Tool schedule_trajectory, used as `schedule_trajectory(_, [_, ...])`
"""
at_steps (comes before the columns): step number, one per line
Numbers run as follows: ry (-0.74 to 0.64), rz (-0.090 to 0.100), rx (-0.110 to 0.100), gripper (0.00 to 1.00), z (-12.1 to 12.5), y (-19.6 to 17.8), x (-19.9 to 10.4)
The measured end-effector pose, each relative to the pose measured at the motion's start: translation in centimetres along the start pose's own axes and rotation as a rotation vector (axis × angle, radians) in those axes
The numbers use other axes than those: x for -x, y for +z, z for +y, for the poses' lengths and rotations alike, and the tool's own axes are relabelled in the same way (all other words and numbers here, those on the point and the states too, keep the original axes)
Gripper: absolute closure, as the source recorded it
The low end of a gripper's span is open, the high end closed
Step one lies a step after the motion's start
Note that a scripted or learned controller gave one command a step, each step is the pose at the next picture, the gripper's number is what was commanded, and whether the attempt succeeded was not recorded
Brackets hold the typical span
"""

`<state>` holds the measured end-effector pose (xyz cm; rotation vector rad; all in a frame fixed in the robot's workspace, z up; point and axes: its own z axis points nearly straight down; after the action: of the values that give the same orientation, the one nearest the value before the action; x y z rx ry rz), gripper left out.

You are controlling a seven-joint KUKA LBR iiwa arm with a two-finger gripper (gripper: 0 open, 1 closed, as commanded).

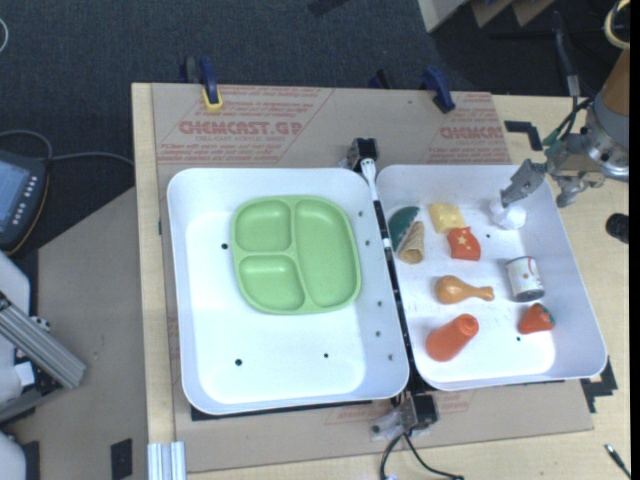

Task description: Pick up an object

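A brown bench [100,268] with red print is seen from above; two blue clamps [208,76] are fixed at its far edge. Two white bins are set side by side on it, touching along a black hinge line; the left bin [200,358] carries a green tray [297,254] with three compartments, placed toward its far half.

The right bin [575,308] holds the small things. A green-and-tan cone [408,236] lies nearest the divider; a yellow block [446,217] is just beside it; a red block [464,244] with a yellow mark touches the yellow one's near corner. Lower down, a tan drumstick [462,290] lies in the middle; an orange-red piece [451,337] lies toward the near edge; a silver can [523,277] lies on its side to the right; a red piece [537,319] with a green top sits near the right rim.

The arm is reached in from the right; the gripper [545,180] is held over the far right corner of the right bin, its two fingers seen spread apart, with nothing between them. A small white object [511,216] lies just below the left finger, near the far wall.
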<state>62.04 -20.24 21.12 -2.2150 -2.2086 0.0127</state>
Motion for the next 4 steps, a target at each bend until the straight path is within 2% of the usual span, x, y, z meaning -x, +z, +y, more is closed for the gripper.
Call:
schedule_trajectory(1, [-0.003,-0.004,0.015,0.00,0.3,-0.9,0.0])
schedule_trajectory(2, [-0.003,-0.002,0.009,0.00,-0.7,4.5,0.1])
schedule_trajectory(4, [-0.003,-0.003,0.013,0.00,-0.4,12.8,0.1])
